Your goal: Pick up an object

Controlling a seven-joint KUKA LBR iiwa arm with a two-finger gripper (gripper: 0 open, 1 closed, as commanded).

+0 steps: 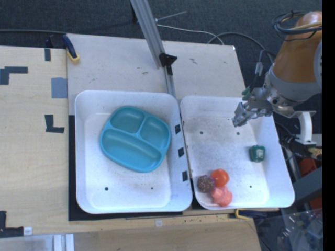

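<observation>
Two white bins sit side by side on the bench, and I count five loose things between them.

Nearest me, at the front edge of the right bin, three small pieces huddle together: a dark reddish-brown ball, a red-orange tomato touching it, and a pink lump just below, touching the tomato. They may be toy foods, though they are too small to be sure.

A little further back, near the right wall of the same bin, lies one small green cup, on its own and well apart from the trio.

The left bin holds a single teal plate with three compartments, lying flat near the middle.

Further back again, the gripper hangs over the far part of the right bin, tilted down toward the left. Nothing shows between its fingers. The cup is the closest piece to it, nearer me and to the right; the three front pieces lie well apart from it. The fingertips blur into one dark shape, so I cannot tell whether the jaws are apart or together.

The arm is cut off by the right edge of the view.
</observation>
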